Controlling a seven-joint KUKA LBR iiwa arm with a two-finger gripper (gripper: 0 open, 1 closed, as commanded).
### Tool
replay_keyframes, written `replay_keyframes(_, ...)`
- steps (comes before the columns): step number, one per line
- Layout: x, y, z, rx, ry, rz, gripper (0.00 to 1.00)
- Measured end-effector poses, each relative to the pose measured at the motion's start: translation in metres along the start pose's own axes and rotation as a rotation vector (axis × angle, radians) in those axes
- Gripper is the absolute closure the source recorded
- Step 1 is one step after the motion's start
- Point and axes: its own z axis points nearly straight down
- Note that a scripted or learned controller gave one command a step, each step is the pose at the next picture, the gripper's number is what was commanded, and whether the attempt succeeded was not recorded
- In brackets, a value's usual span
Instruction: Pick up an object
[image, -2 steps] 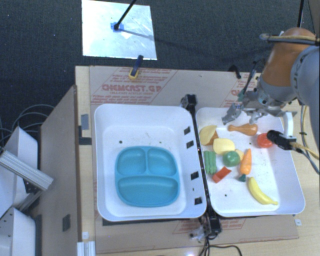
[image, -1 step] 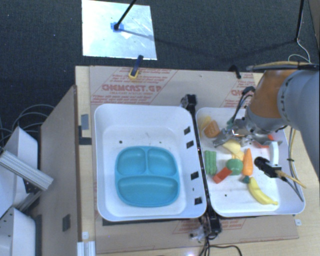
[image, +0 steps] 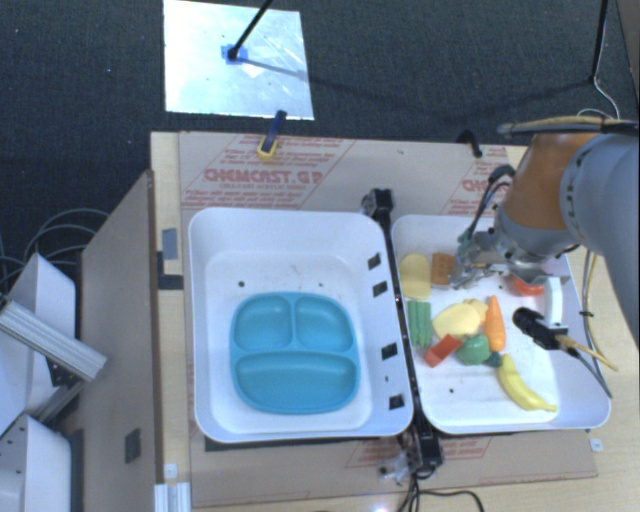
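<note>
Pale wooden worktop (image: 120, 330) topped with printed cardboard, on dark carpet; a shiny sheet (image: 238, 58) lies beyond. Left shallow white bin (image: 205, 330) holds a blue divided plastic tray (image: 294, 352). Right white bin (image: 575, 395) holds toy food — yellow banana (image: 524, 388), orange carrot (image: 494, 322), pale yellow lump (image: 457, 319), green stick (image: 420, 322), orange block (image: 443, 268). Two-finger gripper (image: 470, 272) sits low just beside the orange block; fingers blurred — apart or together, cannot tell.

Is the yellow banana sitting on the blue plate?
No, the banana lies in the right bin among other toy food, while the blue plate sits in the left bin.
</note>
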Motion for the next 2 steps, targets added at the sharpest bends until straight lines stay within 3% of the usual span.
replay_keyframes(1,0.091,-0.023,-0.130,-0.007,0.003,-0.012,1.00)
replay_keyframes(2,0.223,-0.039,-0.117,0.005,0.007,-0.015,1.00)
